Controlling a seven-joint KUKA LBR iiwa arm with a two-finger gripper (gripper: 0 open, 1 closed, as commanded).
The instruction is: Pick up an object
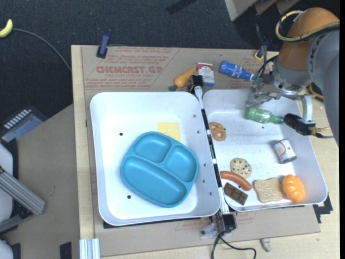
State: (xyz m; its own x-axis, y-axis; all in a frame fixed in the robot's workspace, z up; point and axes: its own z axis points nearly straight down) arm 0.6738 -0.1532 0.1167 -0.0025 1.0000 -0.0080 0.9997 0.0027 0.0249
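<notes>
A: Our end effector (pixel 262 97) sits low in the far corner of the right bin (pixel 312 161), right over the green bottle (pixel 263 115). We cannot tell how it is set, or whether it has hold of anything.

B: We take the bottle for the target. It lies on its side near the bin's far wall, touching or almost touching the tool.

A: It looks smooth, glossy and round, so we fear it could roll or squirt out sideways if we close off-centre. The wall close by could also foul us.

B: The other items look easier. We see a flat slice of toast (pixel 268 189), a speckled cookie (pixel 240 167), a knotted pretzel (pixel 217 130), and a ribbed orange pumpkin (pixel 294 186).

A: The left bin (pixel 108 144) carries a blue divided plate (pixel 158 168) that looks like hard plastic.
</notes>
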